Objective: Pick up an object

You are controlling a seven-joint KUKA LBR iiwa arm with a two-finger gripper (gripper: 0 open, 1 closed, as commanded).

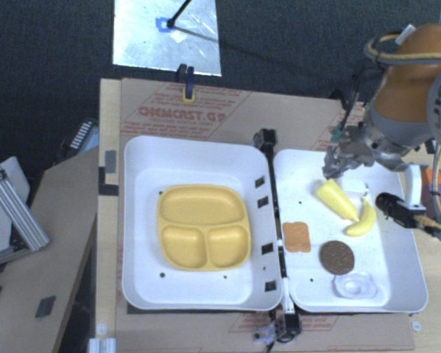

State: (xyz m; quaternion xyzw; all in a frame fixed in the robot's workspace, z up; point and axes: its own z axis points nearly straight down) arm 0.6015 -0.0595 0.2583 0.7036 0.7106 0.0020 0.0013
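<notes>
My gripper [334, 169] hovers over upper part of right bin [399, 292], just above upper end of yellow wedge [336, 199]. Cannot tell gripper state from this slant.

Yellow wedge lies tilted, near banana [361, 221], likely touching at lower end. Judge it toy food: light, stiff plastic, smooth, bit slippery. Best hold: across narrow width near middle, away from banana.

Other candidates below: toast piece [297, 236], brown patty [337, 256], white piece [352, 286] — flat, low, harder to pinch.

Left bin [141, 205] bears yellow divided tray [203, 227].
</notes>
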